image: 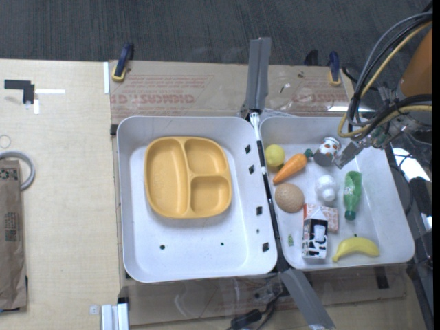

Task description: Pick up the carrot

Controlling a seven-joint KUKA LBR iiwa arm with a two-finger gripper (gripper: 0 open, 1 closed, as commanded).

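Carrot (291, 168) lies in the right bin (399, 218), near its left wall, tilted with its green top toward the upper right. Just beside it on the upper left sits a yellow lemon (274, 155), and below it a brown round fruit (289, 197). The end effector (342, 155) hovers to the carrot's right, apart from it, close to a small white and grey figure (326, 151); whether it is released or clenched cannot be told. Also in this bin are a white ball (325, 189), a green bottle (353, 194), a milk carton (315, 238) and a banana (356, 248). In the left bin (137, 253) rests a yellow plate (187, 177) with 3 compartments.
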